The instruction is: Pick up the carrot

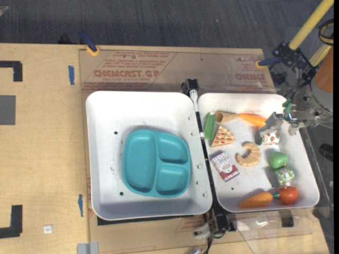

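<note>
Reaching for the carrot point(257, 199) is the step I judge to be in hand, and it has not yet been grasped. The carrot lies at 6 o'clock in the right bin point(310, 163), close to the front wall, its orange body pointing toward 9 o'clock and its green top touching a red tomato point(288, 194) at its 3 o'clock end.

The hand point(275, 124) hovers at 1 o'clock in the same bin, above a small white strawberry-print cup point(270, 137). I cannot tell whether its fingers are apart or together, and nothing shows between them.

Procedure, as I would run it:
1. Travel the hand toward 6 o'clock, passing clear of the green pepper point(278, 160).
2. Align the fingers across the carrot's narrow width, not along its length.
3. Descend on the thicker middle of the body, away from the tomato and the bin wall, since either could block a finger.
4. Close, lift straight up, and confirm that the carrot sits between the fingers.

Caution: a second orange piece point(252, 119) lies at 12 o'clock; I take it for a different item, though it could be mistaken for the target.

Legible writing: the cardboard sheet point(127, 70) on the worktop point(37, 142) reads roughly "CHEMCAST GP" in red. Print on the small card point(224, 164) is too small to read. The left bin point(100, 142) bears a teal divided tray point(157, 163).
</note>
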{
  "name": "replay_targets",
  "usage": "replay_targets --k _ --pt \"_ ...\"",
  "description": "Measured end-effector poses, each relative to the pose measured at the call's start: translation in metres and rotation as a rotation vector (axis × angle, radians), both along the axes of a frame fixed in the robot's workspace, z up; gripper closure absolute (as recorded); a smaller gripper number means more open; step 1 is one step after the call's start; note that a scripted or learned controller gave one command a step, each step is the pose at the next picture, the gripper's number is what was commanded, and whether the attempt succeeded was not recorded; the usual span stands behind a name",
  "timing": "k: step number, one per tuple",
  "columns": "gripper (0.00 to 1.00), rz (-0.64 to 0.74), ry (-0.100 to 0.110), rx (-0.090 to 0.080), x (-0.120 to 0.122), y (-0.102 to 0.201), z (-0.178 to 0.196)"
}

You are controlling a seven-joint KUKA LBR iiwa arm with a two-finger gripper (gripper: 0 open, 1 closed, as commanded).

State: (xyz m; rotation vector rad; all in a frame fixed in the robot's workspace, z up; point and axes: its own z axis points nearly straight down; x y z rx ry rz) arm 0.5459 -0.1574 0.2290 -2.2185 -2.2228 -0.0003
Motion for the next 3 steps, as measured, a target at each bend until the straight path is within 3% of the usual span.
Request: replay_targets --k 1,2,3 --pt "0.00 0.090 0.002 -0.001 0.102 -0.019 -0.054" --pt "0.00 0.274 -0.001 0.002 0.120 -0.041 -0.131" --pt "1.00 0.278 0.008 0.004 0.118 -0.041 -0.124"
